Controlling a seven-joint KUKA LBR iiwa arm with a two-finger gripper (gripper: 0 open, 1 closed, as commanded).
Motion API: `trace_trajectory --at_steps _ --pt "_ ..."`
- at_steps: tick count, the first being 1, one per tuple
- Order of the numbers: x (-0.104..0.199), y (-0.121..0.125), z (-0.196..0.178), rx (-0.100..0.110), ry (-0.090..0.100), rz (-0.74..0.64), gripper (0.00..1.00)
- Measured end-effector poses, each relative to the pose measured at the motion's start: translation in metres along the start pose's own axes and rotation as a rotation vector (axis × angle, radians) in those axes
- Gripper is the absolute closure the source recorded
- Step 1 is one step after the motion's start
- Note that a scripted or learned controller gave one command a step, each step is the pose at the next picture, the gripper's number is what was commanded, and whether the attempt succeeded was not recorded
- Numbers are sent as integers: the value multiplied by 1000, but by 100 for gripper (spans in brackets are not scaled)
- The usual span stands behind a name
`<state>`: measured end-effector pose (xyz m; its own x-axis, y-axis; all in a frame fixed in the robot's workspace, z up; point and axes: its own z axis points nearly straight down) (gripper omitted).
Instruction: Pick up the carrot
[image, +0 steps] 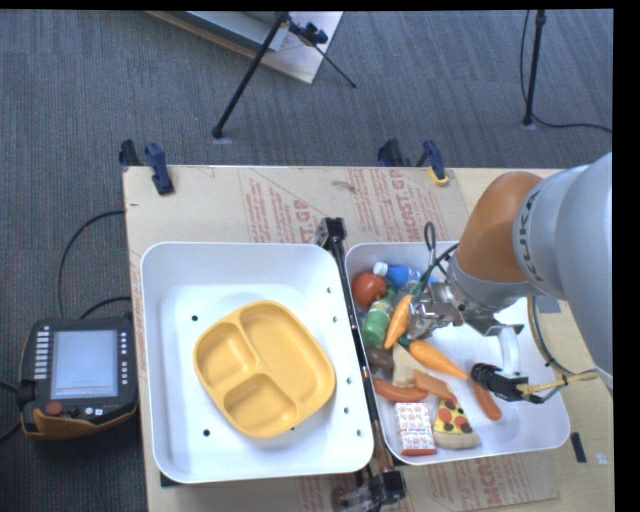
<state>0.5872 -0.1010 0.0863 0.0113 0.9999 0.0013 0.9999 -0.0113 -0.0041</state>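
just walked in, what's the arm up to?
The arm reaches in from the right over the right bin, which is crowded with toy food. Its gripper sits low among the items, right beside a carrot that stands tilted; a second carrot lies just below it. I can't tell if anything is gripped. The left bin holds a yellow tray.

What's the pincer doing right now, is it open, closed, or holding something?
Pincer: over the right bin, down among the toy food beside a carrot; open or closed cannot be told.
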Motion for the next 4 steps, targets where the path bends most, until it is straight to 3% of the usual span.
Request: trace_trajectory --at_steps 1,2,3,4 --pt "70 -67 -100 0 0 209 100" --pt "77 -110 -99 1 0 228 100" --pt "135 -110 -178 0 -1 246 100" --pt "184 -115 -155 1 -2 273 100"
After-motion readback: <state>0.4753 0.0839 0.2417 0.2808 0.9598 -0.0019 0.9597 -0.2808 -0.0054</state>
